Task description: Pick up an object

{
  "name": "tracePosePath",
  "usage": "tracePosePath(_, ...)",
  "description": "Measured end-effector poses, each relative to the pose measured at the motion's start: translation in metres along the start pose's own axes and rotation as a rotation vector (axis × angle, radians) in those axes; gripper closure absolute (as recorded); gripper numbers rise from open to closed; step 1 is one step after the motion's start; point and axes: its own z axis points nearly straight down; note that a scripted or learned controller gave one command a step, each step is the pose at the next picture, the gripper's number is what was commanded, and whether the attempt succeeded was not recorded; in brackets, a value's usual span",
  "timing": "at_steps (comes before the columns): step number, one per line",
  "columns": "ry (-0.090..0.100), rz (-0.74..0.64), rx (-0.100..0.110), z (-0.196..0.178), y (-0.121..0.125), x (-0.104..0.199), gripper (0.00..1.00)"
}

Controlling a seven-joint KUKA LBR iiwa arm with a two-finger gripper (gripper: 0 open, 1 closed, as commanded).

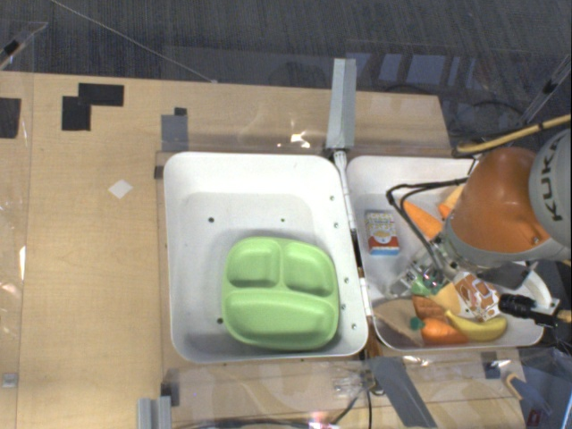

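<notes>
Spanning the bench (80, 266) side by side are 2 shallow white bins. The left bin (192, 204) holds 1 green divided plate (281, 293), with 3 compartments, lying flat toward the near side. The right bin (375, 177) holds a crowd of small things, and over it hangs the grey arm with its orange band (500, 206), reaching in from the right.

The gripper (427, 273) sits low among the clutter near the middle of the right bin, pointing down and to the left. Whether its jaws are wide, narrow or closed on anything cannot be told; the wrist and the pile hide them.

Just beside the gripper, toward the near edge, lie a yellow banana (478, 327), an orange carrot-like piece (440, 332) touching it, and a small printed carton (476, 297) resting on top of the banana. A small white and red box (382, 231) lies apart, close to the divider.

By my reading, the step in hand is the reach or descent onto 1 item in this pile, with nothing visibly lifted yet. The next move calls for closing on a single piece and rising straight up; the tight packing could make the jaws catch 2 things or slip off the curved banana.
</notes>
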Motion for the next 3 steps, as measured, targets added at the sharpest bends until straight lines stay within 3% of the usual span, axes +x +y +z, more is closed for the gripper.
tracePosePath(1,0.018,0.087,0.017,-0.090,0.044,0.004,0.00)
tracePosePath(2,0.019,0.265,0.022,-0.038,-0.024,-0.016,0.00)
tracePosePath(3,0.008,0.441,0.012,0.005,0.025,-0.071,0.00)
